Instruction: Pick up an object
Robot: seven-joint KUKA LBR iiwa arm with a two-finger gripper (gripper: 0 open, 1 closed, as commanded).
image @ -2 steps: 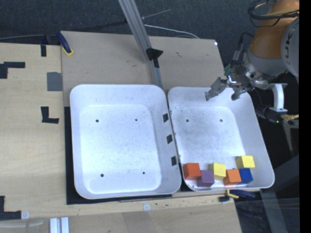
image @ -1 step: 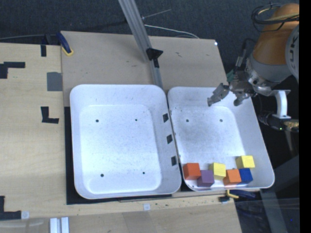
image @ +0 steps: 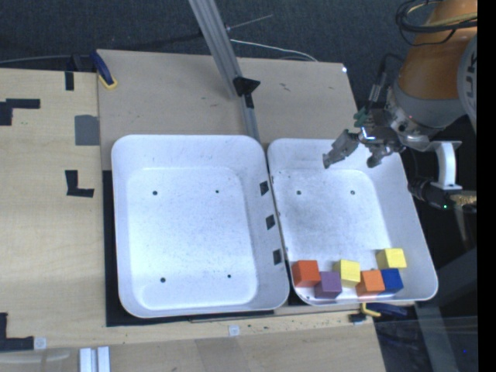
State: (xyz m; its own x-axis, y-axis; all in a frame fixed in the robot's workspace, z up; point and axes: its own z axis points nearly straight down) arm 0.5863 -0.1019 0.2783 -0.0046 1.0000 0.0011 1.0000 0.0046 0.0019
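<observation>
So I'm watching the feed rn and the gripper [image: 356,154] is hanging over the far end of the right bin [image: 403,200], fingers spread apart w/ nothing between them. One finger is pointing toward the bin's far left corner, the other sitting nearer the right wall. Arm's coming in from the right, orange band visible up top.

All the stuff I'm caring about is sitting at the opposite end, bunched along the near wall of that same bin: an orange block [image: 306,272], a purple block [image: 330,284] just beside it, a yellow block [image: 349,271], another orange one [image: 372,282], a blue block [image: 392,280] touching that, and a second yellow block [image: 391,258] behind those two. So well apart from the gripper atm. The left bin [image: 132,208] isn't playing any part.

Handling-wise, I'm guessing these are small foam or wood cubes, so light, stiff enough to squeeze, not fragile, prob not slippery either. Flat parallel faces = easy pinch, if the fingers can get down both sides.

That's the catch tho. They're packed tight and pushed against the curved wall, so a finger is prob going to land on a neighbour. Imo best bet is the left orange block, since its left face and far face are looking open, or the rear yellow one, which is standing a bit free on its far side. I'm thinking grab across the free faces and come straight down. The purple and middle ones are looking too hemmed in for a clean grasp.
</observation>
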